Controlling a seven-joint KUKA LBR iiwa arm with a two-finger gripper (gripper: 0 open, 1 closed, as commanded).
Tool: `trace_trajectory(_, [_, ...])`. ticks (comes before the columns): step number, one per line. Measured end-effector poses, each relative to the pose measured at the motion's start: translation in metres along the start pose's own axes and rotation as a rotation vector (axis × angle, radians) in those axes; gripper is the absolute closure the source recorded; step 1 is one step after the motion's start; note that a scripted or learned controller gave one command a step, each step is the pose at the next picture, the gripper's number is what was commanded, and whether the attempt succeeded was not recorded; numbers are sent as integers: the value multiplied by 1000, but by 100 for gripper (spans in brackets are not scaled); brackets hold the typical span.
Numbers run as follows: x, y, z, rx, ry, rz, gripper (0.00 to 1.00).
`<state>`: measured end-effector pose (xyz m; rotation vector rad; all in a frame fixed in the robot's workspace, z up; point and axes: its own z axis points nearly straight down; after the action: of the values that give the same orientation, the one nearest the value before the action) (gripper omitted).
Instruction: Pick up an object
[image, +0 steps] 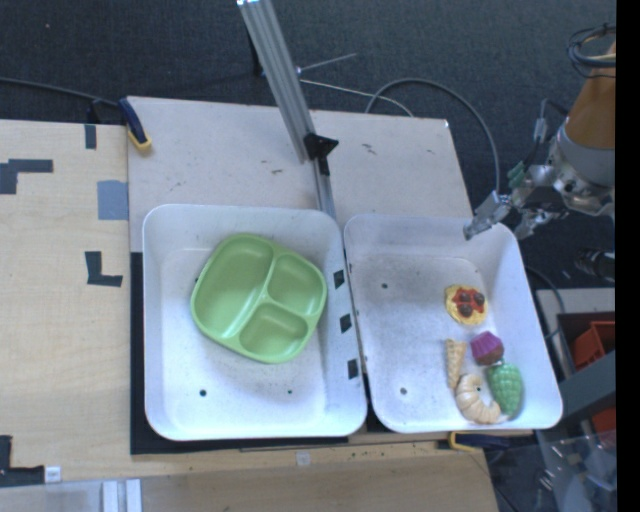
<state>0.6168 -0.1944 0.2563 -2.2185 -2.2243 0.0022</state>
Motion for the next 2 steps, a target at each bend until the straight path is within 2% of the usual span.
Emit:
trace_trajectory(1, [0,0,0,0,0,0,0])
trace_trajectory(2, [-6,6,50,5,0,1,0])
